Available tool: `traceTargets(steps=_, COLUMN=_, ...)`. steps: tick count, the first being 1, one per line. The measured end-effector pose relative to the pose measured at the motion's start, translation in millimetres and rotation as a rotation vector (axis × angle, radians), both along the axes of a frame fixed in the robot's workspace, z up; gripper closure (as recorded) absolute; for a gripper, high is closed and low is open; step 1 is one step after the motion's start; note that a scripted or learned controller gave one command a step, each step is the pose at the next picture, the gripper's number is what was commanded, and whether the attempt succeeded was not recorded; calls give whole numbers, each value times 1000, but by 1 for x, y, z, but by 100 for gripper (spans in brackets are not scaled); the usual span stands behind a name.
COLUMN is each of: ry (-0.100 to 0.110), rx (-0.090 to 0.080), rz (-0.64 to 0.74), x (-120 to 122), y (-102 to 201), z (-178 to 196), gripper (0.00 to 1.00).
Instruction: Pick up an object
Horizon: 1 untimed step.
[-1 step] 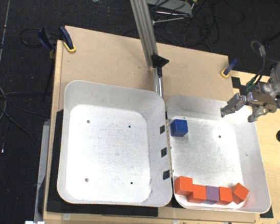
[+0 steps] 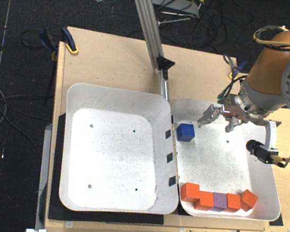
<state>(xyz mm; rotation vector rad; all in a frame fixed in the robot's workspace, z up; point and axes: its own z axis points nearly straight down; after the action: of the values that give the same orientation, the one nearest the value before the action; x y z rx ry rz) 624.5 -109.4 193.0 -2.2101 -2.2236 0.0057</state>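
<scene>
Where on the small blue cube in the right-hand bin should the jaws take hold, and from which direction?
Grip the small blue cube across two opposite flat side faces, descending from above. It stands alone, apart from the other blocks, near the white bin's left wall.

Blue cube (image 2: 185,132) near right bin's left wall; orange and purple blocks (image 2: 218,199) line its near wall.
</scene>
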Motion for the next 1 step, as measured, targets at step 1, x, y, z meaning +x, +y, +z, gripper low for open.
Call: traceTargets(steps=1, ry=-7, rx=0, rz=2, x=5, y=44, z=2, gripper=0)
